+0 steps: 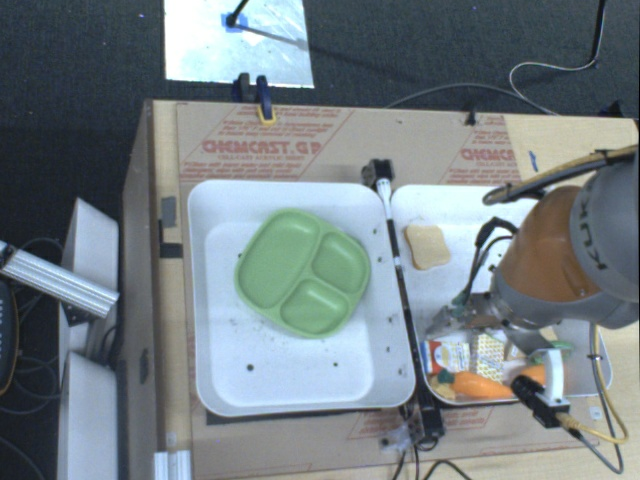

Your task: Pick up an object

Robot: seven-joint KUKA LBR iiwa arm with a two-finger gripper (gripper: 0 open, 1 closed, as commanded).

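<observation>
- The arm [560,258] reaches in from the right edge of the frame and hangs over the right bin [455,208], its grey and orange wrist covering much of that bin's middle.
- The gripper [478,320] sits low over the clutter in the bin's lower part; its tip is buried against the items, so I cannot tell whether it grips anything.
- By my reading, the pick is at the reach or grasp stage: nothing is seen lifted clear of the bin.
- Likely targets lie at the lower right of the frame: a carrot-like orange item [480,386] and a printed packet [452,356], crowded together and touching.
- A tan bread-like slice [428,245] lies apart, in the bin's upper left.
- The left bin [290,388] holds a green divided plate [303,272], well away from the arm.
- The crowding and the bin's near wall could hinder a clean grasp.
</observation>
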